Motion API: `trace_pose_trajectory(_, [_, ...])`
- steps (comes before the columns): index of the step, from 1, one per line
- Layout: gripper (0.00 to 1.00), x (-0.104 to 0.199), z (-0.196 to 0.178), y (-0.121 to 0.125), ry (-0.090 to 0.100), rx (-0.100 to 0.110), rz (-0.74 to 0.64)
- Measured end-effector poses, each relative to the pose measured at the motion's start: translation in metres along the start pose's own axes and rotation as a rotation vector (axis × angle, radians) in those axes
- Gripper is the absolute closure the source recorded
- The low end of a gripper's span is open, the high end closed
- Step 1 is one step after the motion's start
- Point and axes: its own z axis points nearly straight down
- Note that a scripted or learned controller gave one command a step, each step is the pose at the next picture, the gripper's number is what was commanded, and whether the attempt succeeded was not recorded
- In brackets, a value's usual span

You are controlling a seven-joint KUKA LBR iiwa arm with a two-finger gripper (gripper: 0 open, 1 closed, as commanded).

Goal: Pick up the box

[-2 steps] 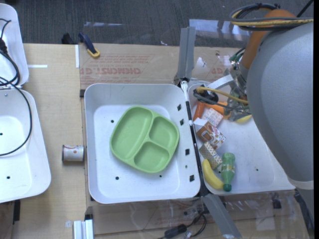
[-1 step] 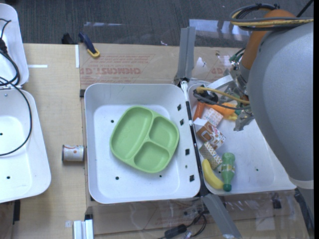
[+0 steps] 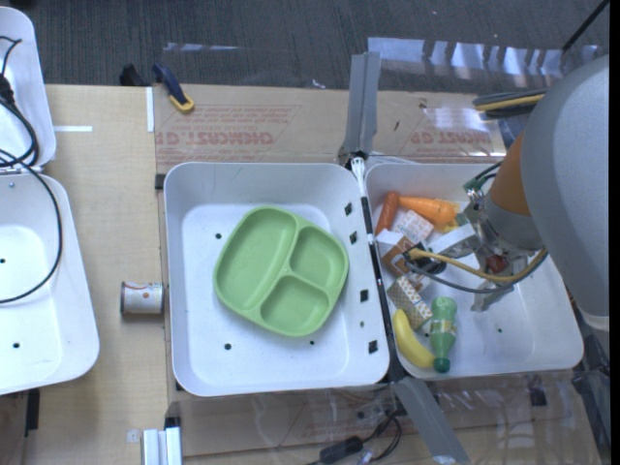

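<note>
1. Box [image 3: 411,229] lies in right bin [image 3: 542,352], at 9 o'clock from gripper [image 3: 484,260], beside carrots [image 3: 426,207].
2. Claw state: cannot tell.
3. Likely light, stiff cardboard; grip across the 2 short sides.

Carrot [image 3: 426,207], bottle [image 3: 443,329], banana [image 3: 412,340] crowd the box [image 3: 409,229].

We see a big pale grey rounded arm casing [image 3: 581,172], smooth and blurred by closeness. An orange band [image 3: 511,177] sits under it above the wrist. Below that comes a grey metal wrist section, then the claw [image 3: 463,260], dark with silvery metal bars. A yellowish cable [image 3: 475,276] loops across it beside a black cable. We spot small red bits on the claw body; screws and markings too blurred to tell.
</note>
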Motion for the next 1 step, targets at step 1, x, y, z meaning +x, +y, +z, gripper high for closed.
trace_pose_trajectory(1, [0.0,-0.062,0.014,-0.024,0.001,0.001,0.095])
